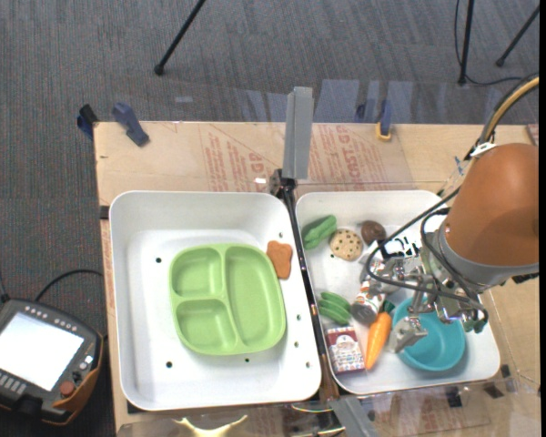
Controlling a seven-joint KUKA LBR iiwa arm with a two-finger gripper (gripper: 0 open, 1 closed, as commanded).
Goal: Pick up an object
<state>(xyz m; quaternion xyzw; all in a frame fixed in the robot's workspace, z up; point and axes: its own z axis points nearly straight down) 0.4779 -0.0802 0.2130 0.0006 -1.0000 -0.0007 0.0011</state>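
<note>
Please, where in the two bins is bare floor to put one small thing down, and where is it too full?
Free: the left bin, its white floor around the green divided plate, most at the left wall and front. The plate's three compartments also are bare. Crowded: the right bin, with cookie, carrot, blue bowl, small box and the gripper over them.

Both white bins (132, 244) appear to be made of smooth, slightly glossy plastic. A matt plastic finish is seen on the green divided plate (227, 299). The bench (200, 157) is covered with printed brown cardboard.
</note>
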